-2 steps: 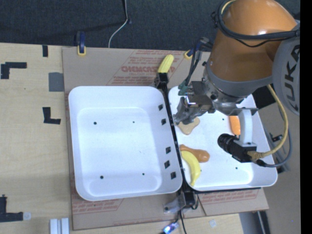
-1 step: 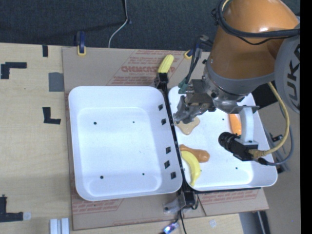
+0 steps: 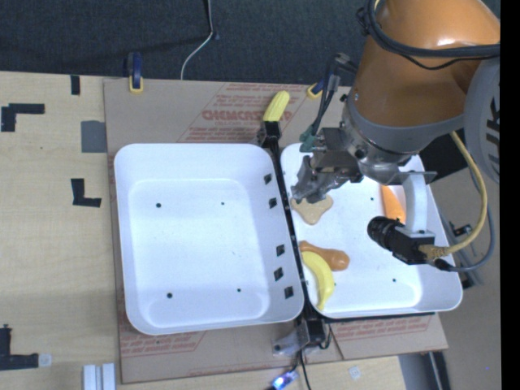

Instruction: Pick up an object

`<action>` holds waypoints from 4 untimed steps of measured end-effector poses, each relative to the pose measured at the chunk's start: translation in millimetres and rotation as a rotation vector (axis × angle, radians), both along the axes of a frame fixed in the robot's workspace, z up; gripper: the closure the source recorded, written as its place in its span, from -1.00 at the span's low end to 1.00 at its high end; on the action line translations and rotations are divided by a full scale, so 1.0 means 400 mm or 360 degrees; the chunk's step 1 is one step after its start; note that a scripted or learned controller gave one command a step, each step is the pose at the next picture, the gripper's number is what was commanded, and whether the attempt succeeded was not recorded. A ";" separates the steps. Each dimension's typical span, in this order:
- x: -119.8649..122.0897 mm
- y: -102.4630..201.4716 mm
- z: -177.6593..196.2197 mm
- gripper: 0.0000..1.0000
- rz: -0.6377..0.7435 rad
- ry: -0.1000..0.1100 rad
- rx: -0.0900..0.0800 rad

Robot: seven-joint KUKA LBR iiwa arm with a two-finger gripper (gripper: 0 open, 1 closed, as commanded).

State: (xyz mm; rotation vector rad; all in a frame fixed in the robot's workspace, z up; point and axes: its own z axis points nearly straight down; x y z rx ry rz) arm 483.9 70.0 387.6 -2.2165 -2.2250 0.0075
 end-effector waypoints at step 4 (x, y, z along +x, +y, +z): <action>0.001 0.002 0.094 1.00 0.0005 0.0012 -0.0007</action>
